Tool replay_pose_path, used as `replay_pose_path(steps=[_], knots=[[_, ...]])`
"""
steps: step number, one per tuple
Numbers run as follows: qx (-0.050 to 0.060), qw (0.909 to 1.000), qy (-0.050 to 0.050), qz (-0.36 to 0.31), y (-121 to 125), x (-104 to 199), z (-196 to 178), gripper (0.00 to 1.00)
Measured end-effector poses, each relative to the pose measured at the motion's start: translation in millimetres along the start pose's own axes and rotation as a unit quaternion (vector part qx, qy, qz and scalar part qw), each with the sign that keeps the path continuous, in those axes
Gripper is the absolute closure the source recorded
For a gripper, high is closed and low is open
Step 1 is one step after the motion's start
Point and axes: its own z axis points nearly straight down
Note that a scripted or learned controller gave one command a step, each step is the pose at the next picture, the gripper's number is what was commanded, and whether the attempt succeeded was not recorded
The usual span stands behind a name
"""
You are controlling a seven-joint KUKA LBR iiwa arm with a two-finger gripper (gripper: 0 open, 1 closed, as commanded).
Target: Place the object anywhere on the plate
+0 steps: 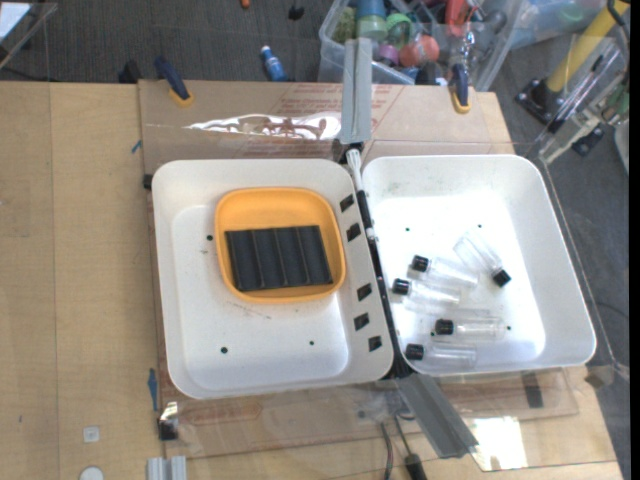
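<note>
Orange and black carry this entry. Starting at my fingers: released or clenched, I cannot tell.

Task's thing, as I judge it: black ribbed slab [278,258], lying flat inside the orange plate [280,203], left of frame centre. It sits toward the plate's lower edge, and its lower side looks to be touching or riding up the rim. If the slab is the object, the placing looks done.

Plate rests in the left bin [170,268], in its upper half. The right bin [560,268] holds a loose cluster of clear vials [440,286] with black caps, lower centre, some touching one another. Black clips [355,233] run down the seam between the bins. Both bins stand on cardboard [240,103] on the tabletop [70,268]. A tub of coloured toys [430,18] sits on the floor at top of frame.

Risks from here:
- The slab is near the lower rim. A nudge from a low pass could tip it over the edge into the bin.
- The plate is not fixed, by the look of it. A push would slide it on the smooth white floor.
- If a vial is the intended object, it is round and clear, so it is likely to roll away from a pinch, and the neighbours are close enough to get caught too.
- The slab covers much of the plate, so a vial set on its ribs could roll off.
</note>
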Motion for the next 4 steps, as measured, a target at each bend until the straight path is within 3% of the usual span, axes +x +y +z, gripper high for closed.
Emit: replay_pose_path(steps=[1,2,3,4], knots=[[-0.002,1.0000,-0.003,0.000,0.9,-0.6,-11.1,1.00],[-0.001,0.9928,-0.001,-0.120,2.4,1.2,-103.8,1.00],[-0.001,0.9558,-0.002,-0.294,-8.6,7.1,-120.6,1.00],[-0.002,0.8715,-0.002,-0.490,-9.4,7.6,-122.6,1.00]])
